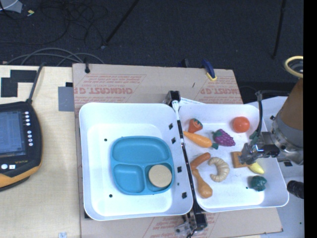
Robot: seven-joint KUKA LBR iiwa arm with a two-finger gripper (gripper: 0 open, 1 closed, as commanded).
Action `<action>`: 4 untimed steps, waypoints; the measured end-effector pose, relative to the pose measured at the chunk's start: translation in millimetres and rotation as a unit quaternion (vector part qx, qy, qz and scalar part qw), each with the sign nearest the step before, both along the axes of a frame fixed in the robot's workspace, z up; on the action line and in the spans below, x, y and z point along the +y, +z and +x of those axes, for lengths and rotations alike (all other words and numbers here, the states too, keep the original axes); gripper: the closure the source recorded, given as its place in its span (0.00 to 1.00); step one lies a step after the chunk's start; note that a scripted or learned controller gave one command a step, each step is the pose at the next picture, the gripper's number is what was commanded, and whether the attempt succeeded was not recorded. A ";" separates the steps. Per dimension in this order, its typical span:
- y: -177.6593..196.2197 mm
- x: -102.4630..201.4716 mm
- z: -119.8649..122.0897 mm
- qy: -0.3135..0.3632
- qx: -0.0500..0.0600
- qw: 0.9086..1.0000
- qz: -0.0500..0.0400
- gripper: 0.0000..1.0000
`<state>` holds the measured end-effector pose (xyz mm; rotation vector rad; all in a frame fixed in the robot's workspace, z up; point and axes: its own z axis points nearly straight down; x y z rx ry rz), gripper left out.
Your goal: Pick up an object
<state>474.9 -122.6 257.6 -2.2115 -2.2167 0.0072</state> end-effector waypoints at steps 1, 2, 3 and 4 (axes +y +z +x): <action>96.5 58.7 1.9 0.003 -0.008 1.000 -0.002 1.00; 92.2 19.8 0.7 -0.002 -0.004 1.000 -0.003 1.00; 100.2 76.6 20.0 0.002 -0.005 1.000 -0.001 1.00; 135.6 127.0 2.6 0.002 -0.006 1.000 -0.001 1.00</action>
